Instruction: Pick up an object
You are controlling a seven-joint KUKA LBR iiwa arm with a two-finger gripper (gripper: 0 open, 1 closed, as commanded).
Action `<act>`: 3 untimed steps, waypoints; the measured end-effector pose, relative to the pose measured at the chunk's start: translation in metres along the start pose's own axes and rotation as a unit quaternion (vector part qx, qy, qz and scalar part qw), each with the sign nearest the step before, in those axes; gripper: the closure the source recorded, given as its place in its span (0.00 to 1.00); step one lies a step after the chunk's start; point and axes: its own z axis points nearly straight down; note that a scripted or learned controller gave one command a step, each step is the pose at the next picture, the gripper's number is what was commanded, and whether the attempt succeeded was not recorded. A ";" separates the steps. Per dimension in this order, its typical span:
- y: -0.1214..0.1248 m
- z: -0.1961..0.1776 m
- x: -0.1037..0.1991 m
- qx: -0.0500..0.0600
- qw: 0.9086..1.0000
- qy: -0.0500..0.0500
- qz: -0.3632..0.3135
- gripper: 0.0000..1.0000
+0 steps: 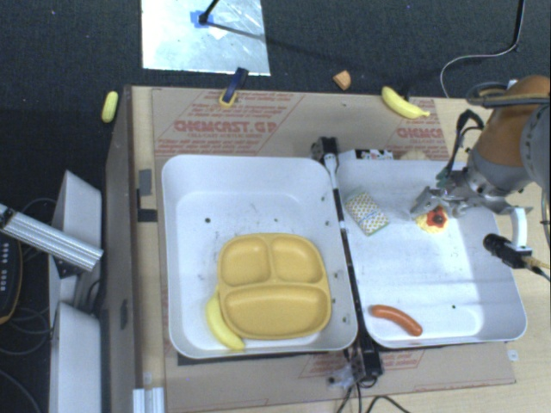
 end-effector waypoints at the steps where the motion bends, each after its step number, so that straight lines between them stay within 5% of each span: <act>1: 0.004 -0.017 -0.001 -0.006 1.000 -0.002 -0.001 1.00; 2: -0.011 -0.073 0.002 -0.001 1.000 0.000 0.000 1.00; 3: -0.011 -0.073 0.002 0.000 1.000 0.000 0.001 0.00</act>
